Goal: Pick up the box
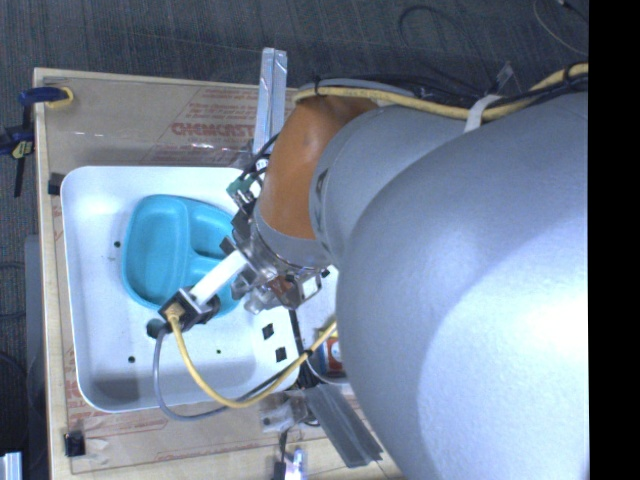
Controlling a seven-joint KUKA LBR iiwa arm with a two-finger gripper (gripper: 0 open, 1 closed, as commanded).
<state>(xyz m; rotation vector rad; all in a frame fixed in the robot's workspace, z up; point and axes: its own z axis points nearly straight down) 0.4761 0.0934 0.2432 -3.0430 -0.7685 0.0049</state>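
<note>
The turquoise box (160,248), which is probably the task's thing though its rounded form is making that less than sure, is lying in the middle of the left bin (85,203) with its right edge passing under the gripper (262,293). The arm (450,268) is leaning low over the bin's right side, presumably to reach the box. Its bulk is hiding whether the gripper is open or closed, so I cannot tell, and a yellow cable (215,393) is looping below it.
</note>
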